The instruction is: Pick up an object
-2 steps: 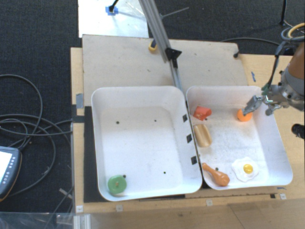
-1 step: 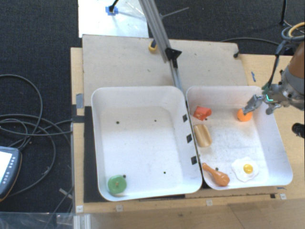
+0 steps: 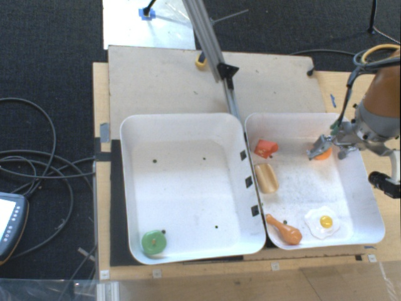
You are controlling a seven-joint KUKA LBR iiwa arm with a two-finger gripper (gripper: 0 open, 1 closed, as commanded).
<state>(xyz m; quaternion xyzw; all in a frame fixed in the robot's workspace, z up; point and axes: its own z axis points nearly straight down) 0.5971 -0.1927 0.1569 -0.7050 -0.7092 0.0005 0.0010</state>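
Beside pincer [image 3: 321, 149]: smooth rounded orange object [image 3: 323, 155].

No legible text, labels, brand names, numbers or signs appear anywhere on the pale wooden worktop [image 3: 269, 83] or the two shallow white plastic bins [image 3: 182, 125]; the lit screen of the dark handheld device [image 3: 7, 221] at far left is too small to read.

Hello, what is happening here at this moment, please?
A robot arm reaches into the right bin from the right. Its gripper is low over a small orange piece near the far wall. A red piece, a bun, a carrot and a fried egg lie untouched there. A green disc sits in the left bin.
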